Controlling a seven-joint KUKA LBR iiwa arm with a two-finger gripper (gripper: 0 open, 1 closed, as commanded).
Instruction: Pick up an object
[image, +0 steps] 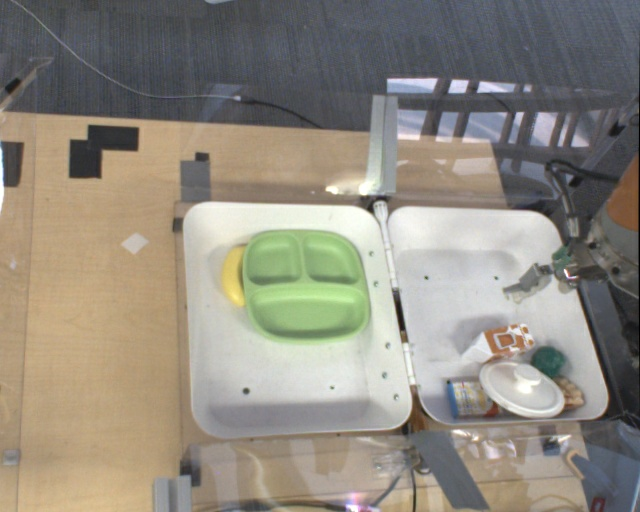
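Two white bins sat side by side on the table (90, 330). The left bin (290, 400) held a green divided tray (303, 284) with three compartments, lying flat in the upper middle. A yellow object (232, 276), probably a banana, lay touching the tray's left edge, partly tucked under it.

The right bin (450, 270) had its things crowded in the lower right corner: a white round lid or bowl (521, 388), a small orange-and-white carton (505, 341) just above-left of it, a blue-labelled can (466, 398) lying on its side at the lid's left, a dark green object (548, 359) at upper right of the lid, and something tan (572, 395) at the lid's right, too hidden to name.

The arm (615, 225) entered from the right. The tool (528, 283) hovered over the right bin's upper right area, well apart from the cluster below. Nothing was seen in it; how far open it was, I could not tell.
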